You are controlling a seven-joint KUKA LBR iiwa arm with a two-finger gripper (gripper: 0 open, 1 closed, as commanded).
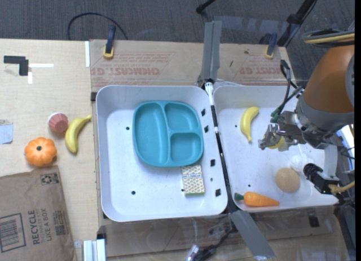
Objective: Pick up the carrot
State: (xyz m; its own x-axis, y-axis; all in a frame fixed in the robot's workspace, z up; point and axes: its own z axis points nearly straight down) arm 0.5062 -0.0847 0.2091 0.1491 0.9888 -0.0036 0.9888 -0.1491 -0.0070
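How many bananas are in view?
2. One banana lies in the right bin, near the hand; the other banana is on the bench, left of both bins.

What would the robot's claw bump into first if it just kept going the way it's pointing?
The claw points toward the view's left, at the banana in the right bin. It would probably meet that banana first, though height is hard to judge. The carrot lies off that line, nearer the bin's front edge.
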